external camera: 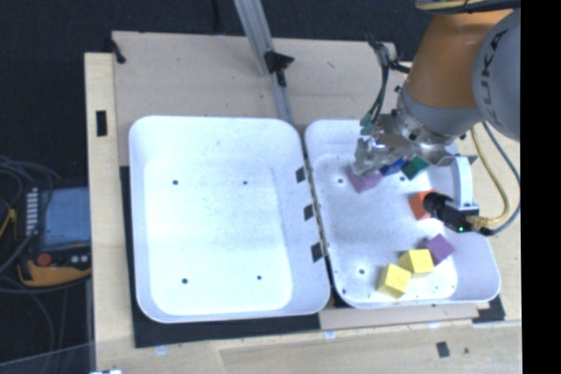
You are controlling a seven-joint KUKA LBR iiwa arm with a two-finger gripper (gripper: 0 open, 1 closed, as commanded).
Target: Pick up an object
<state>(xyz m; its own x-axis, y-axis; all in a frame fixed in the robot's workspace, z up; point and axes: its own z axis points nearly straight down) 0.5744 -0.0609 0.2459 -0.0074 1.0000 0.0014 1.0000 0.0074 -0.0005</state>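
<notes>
The tool (372,155) is being held low in the right bin (337,276), touching a purple block (365,180); its grip cannot be told. The block is probably light and hard, best pinched on flat sides.

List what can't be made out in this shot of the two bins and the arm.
- Gripper: in the camera view the wrist and its cabling cover it, so open or shut can't be told.
- Purple block: its top edge runs under the gripper; contact unclear.
- Green and blue pieces: mostly hidden beneath the wrist; shapes unreadable.
- Orange block: partly covered by the black fitting on the arm.
</notes>
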